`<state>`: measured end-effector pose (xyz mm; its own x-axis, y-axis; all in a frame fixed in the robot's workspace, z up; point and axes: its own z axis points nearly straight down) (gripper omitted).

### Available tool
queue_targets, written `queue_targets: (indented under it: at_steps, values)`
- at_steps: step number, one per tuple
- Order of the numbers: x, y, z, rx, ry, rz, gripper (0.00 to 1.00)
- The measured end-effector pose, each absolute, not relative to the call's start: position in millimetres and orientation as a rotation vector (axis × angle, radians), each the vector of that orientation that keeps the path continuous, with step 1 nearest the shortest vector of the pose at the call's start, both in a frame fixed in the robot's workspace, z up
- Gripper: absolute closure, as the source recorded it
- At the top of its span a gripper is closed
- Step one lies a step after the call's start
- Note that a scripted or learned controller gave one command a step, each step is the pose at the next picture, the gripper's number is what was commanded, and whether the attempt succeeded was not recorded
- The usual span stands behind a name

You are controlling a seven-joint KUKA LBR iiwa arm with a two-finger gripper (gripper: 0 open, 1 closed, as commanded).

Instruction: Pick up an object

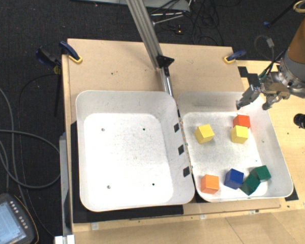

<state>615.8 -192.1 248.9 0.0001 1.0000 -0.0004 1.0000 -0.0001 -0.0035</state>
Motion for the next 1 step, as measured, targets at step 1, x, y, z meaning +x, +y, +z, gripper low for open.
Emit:
queue_targets:
  at_steps: [1]
  values:
    - [614.8, -192.3, 205.6, -2.219, -2.219, 0.005, 0.0]
